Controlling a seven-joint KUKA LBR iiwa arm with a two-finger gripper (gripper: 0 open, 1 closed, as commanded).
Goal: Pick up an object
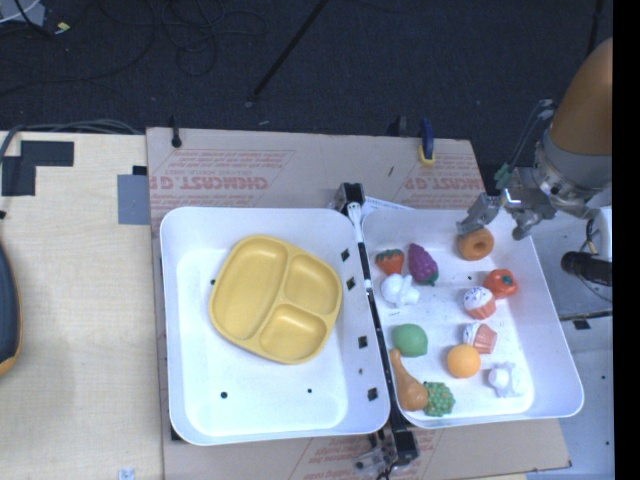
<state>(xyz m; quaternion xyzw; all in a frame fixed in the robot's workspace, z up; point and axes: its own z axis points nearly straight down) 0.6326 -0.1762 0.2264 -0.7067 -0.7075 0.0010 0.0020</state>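
One yellow divided plate (277, 297) lies in the left bin (190, 368); the right bin (560, 388) holds about eleven small toy foods, among them one doughnut (475, 243), one purple grape bunch (422, 264), one tomato (501, 283) and one orange ball (462, 361). The gripper (505, 214) hovers above the bin's far edge, jaws spread wide with nothing between them, the doughnut just beside its left finger and the other toys crowded nearer the camera

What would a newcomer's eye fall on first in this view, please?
The big yellow divided plate lying alone in the left bin. Next, the colourful toy food scattered across the right bin. At that bin's far edge, a doughnut sits just below the gripper.
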